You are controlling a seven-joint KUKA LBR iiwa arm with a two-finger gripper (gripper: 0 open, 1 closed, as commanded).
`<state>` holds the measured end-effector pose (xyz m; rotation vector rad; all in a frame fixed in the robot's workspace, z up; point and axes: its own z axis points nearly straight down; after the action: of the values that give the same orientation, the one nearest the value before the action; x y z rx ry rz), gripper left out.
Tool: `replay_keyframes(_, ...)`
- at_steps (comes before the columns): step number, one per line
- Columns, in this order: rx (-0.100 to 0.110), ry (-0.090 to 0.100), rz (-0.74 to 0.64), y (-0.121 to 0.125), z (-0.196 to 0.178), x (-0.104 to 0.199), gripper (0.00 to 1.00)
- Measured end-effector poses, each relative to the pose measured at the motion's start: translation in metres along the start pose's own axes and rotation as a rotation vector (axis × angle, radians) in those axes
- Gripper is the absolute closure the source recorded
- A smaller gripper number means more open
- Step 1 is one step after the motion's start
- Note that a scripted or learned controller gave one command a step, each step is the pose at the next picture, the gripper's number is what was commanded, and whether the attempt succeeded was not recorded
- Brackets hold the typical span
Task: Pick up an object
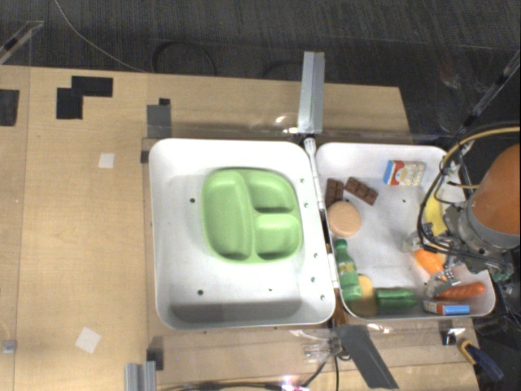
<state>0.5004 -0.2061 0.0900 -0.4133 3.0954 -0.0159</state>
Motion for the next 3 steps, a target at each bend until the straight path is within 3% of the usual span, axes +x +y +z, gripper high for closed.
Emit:
replay_keyframes(1, 0.0, -0.001, -0.217, -0.004, 0.0, -0.008, 0.0)
replay_keyframes(2, 0.002, -0.01, -0.216, -0.004, -0.011, -0.012, 1.0)
replay_keyframes(3, 0.001, -0.01, -0.216, -0.004, -0.01, -0.012, 0.0)
